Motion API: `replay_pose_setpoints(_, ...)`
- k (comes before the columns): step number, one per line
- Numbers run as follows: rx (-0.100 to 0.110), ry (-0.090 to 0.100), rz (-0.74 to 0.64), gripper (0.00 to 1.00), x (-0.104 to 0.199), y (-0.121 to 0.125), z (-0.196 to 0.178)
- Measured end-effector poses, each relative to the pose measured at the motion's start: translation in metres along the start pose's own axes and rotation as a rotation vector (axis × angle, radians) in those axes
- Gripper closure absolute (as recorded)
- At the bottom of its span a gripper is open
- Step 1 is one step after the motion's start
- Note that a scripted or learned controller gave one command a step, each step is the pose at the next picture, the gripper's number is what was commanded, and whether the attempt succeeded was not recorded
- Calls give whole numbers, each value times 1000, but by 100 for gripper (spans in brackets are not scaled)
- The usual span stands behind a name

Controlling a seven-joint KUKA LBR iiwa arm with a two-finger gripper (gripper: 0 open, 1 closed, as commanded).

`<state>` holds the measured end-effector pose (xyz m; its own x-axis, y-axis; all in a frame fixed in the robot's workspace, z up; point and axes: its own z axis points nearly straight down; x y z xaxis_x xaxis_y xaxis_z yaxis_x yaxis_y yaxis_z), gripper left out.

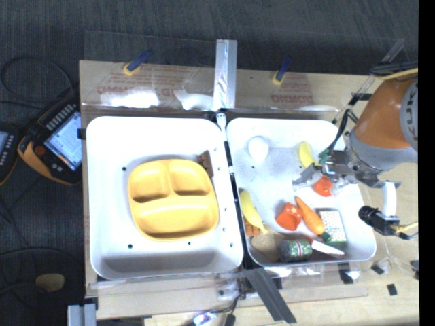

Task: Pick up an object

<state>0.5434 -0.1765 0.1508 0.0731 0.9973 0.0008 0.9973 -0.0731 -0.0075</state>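
Note:
My gripper (pixel 321 175) hangs low over the right side of the right bin (pixel 272 175), reached in from the right. A small red-orange object (pixel 324 187) lies directly under it, touching or nearly so; whether it is gripped is hidden by the wrist. Close by are a yellow piece (pixel 306 155) up-left of the gripper, a red pepper (pixel 288 216) and an orange carrot (pixel 310 216) below it. A white round object (pixel 258 147) sits in the bin's far left part.
The right bin's near end also holds a banana (pixel 251 210), a green can (pixel 296 250), a brown lump (pixel 266 242) and a small checked box (pixel 332 224). A yellow divided tray (pixel 173 197) lies in the left bin (pixel 109 236). A handheld controller (pixel 58 145) rests left of the bench.

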Motion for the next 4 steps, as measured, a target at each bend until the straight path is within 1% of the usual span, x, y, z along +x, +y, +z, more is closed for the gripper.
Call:
replay_pose_setpoints(1, -2, -3, 210, 0, -3, 14, -119)
replay_pose_setpoints(2, 1, 1, 95, 0, 11, -9, -2)
replay_pose_setpoints(3, -13, -4, -29, 0, 36, 44, 63)
replay_pose_setpoints(4, 0, 0, 7, 0, 16, -53, 24)
